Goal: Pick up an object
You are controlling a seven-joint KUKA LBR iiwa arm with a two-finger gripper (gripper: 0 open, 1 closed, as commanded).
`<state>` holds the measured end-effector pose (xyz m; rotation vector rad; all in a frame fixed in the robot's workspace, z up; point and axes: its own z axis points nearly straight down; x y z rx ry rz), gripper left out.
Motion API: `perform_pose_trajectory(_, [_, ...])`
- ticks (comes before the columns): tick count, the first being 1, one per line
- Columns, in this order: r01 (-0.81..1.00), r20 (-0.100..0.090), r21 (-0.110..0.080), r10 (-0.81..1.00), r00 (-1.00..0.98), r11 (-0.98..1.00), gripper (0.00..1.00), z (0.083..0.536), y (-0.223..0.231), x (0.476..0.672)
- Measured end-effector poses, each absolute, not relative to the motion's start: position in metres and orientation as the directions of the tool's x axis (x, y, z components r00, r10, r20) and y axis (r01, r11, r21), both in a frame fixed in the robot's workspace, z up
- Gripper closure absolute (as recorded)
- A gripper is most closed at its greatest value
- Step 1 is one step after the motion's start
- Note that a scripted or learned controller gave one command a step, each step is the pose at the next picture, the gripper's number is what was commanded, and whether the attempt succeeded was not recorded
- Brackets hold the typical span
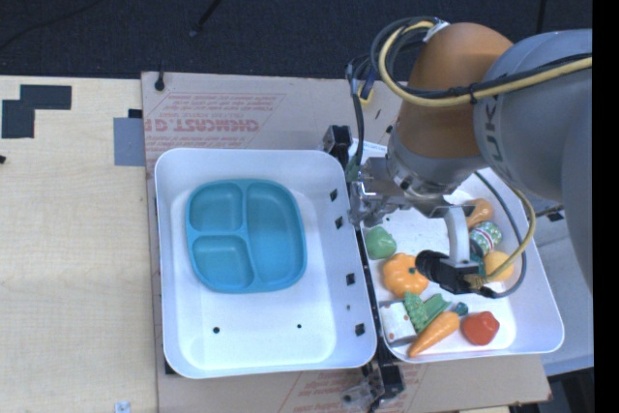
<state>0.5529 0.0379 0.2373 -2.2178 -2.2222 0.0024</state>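
Note:
My gripper (370,204) hangs low over the left side of the right bin (542,329), close to the wall shared with the left bin. Just below it lies a green round toy (380,242), and whether they touch cannot be told. Further toward the front lie an orange pumpkin toy (402,275), a green block (423,310), a carrot (435,332) and a red tomato (481,328). On the right side, partly hidden by the arm, are a striped can (486,235), a yellow piece (499,264) and an orange piece (479,210).
The left bin (242,343) holds a blue divided plate (245,235) in its upper half. The big grey and orange arm (455,102) covers the back of the right bin. Cardboard (222,116) lies under both bins.

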Motion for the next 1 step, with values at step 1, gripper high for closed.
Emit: perform_pose_trajectory(1, [1.0,-0.001,-0.004,1.0,-0.002,0.002,1.0,0.2279,0.0372,0.5625])
